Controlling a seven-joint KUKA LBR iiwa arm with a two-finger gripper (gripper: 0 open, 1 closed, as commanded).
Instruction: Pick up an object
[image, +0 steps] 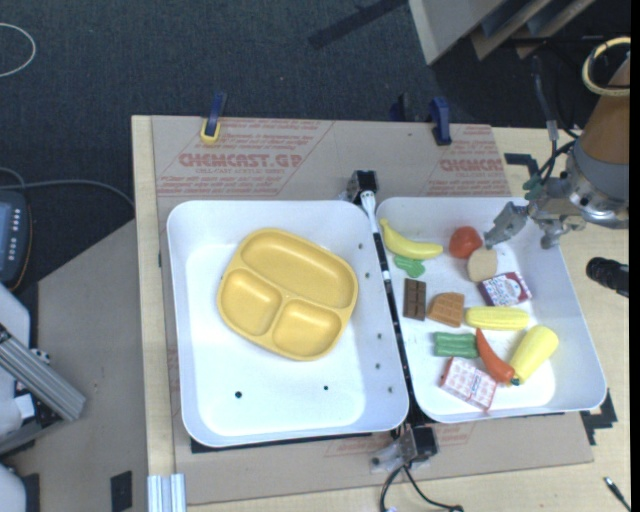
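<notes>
A red-and-white checked packet (468, 383) lies nearest; board print reads "CHEMCAST"; hand (527, 227) spread.

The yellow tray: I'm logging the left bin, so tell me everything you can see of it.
The yellow tray looks like smooth moulded plastic, rounded at the corners, with three compartments: one long one along its far side and two smaller ones nearer the camera. It lies flat and right way up, turned at a slant, on the floor of the left bin. Nothing lies in it.

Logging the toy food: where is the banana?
In the right bin, at its upper left corner, the banana lies just above the green piece, left of the tomato.
</notes>
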